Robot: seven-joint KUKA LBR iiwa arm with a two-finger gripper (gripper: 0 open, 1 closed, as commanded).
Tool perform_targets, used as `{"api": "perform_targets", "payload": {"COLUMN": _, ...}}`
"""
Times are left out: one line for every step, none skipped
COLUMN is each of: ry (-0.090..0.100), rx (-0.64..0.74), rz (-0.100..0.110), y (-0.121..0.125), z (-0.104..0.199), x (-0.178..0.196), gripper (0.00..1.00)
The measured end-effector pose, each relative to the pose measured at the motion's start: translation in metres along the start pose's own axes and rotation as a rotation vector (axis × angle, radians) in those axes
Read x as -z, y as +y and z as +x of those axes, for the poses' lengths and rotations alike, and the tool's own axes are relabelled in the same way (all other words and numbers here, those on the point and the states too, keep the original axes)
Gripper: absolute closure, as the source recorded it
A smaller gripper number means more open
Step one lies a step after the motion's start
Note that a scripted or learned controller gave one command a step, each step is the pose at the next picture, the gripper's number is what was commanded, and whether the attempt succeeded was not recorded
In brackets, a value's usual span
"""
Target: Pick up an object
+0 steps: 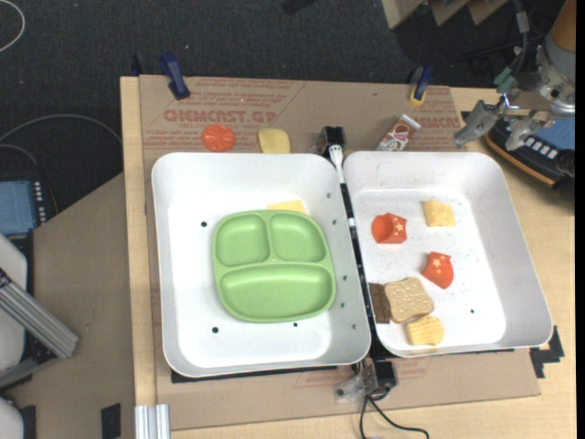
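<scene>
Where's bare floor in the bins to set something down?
Right bin: the strip right of the strawberries, and the top edge above the cheese. Left bin: its lower-left corner beside the green plate. Crowded: around the toast.

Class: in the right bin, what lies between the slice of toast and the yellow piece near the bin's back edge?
In the camera view, a red piece lies between the toast and the yellow piece.

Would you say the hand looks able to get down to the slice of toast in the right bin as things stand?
Probably yes. The toast lies flat and uncovered in the right bin, though a brown piece and a yellow piece touch it, which may crowd the hand waiting beyond the bin.
</scene>
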State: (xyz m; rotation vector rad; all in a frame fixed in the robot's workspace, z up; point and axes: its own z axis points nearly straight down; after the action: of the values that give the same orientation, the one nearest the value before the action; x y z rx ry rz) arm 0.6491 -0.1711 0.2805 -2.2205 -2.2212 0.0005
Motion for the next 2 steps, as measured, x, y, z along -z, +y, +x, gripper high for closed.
{"api": "perform_targets", "payload": {"ry": 0.004, "rx": -0.004, "rz": 0.013, "y": -0.108, "z": -0.004, "x": -0.082, "gripper": 0.0}}
{"api": "perform_targets", "payload": {"ry": 0.004, "rx": -0.001, "rz": 0.009, "y": -0.118, "z": 0.023, "x": -0.18, "gripper": 0.0}}
